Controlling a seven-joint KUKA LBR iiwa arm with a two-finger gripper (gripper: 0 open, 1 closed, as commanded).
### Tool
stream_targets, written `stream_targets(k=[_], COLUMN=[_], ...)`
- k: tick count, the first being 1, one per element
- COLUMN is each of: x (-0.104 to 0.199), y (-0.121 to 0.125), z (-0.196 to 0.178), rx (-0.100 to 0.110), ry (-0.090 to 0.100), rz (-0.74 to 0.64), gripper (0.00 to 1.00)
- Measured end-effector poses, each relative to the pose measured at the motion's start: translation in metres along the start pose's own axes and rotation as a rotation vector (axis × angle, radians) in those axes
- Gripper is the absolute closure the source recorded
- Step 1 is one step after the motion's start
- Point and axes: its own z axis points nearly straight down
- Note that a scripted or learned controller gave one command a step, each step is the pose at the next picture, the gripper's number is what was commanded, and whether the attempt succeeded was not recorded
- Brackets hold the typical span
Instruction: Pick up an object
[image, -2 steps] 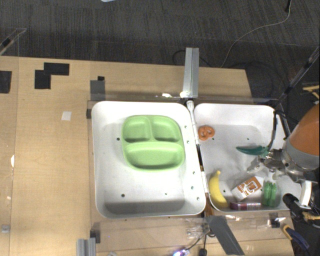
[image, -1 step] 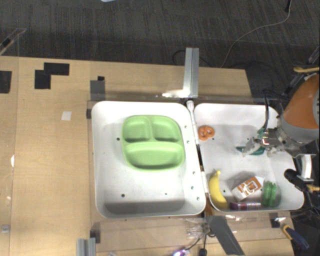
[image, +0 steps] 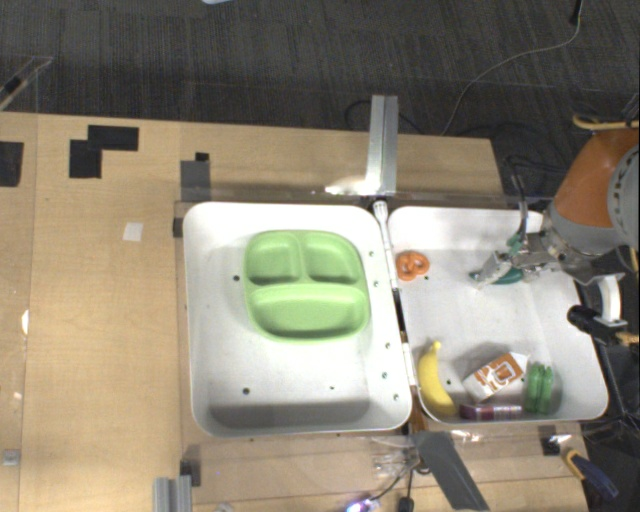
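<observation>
**Q:** Which objects are candidates for the pick, and where do they lie?

**A:** All lie in the right-hand shallow white bin (image: 560, 300). A small round orange patterned object (image: 411, 264) rests against the bin's left wall, well apart from the rest. Along the near edge sits a cluster: a yellow curved banana (image: 432, 378), a white-and-orange printed carton (image: 497, 373) tilted beside it, a slim purple tube (image: 492, 409) lying just below the carton, and a green ribbed round object (image: 541, 388) touching the carton's right side. The crowding there makes a clean grasp less likely than on the isolated orange piece — a judgement only.

**Q:** What is the state of the two-finger gripper?

**A:** The gripper (image: 492, 270) hangs low over the bin's upper middle, on open floor between the orange object and the right wall. Its fingers (image: 484, 273) appear spread a little, yet the view is too blurred to confirm — the opening cannot be told, and nothing is visible between them.

**Q:** And the other bin?

**A:** The left-hand white bin (image: 215, 380) carries a green three-compartment plastic tray (image: 303, 283), lying flat.
</observation>
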Motion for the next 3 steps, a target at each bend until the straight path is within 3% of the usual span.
stream_targets(k=[1, 2, 3], x=[-0.001, 0.028, 0.057], y=[0.039, 0.051, 0.058], z=[0.002, 0.001, 0.001], rx=[0.006, 0.023, 0.011], ry=[0.003, -0.005, -0.001], rz=[-0.298, -0.503, -0.245], gripper=[0.00, 0.00, 0.00])
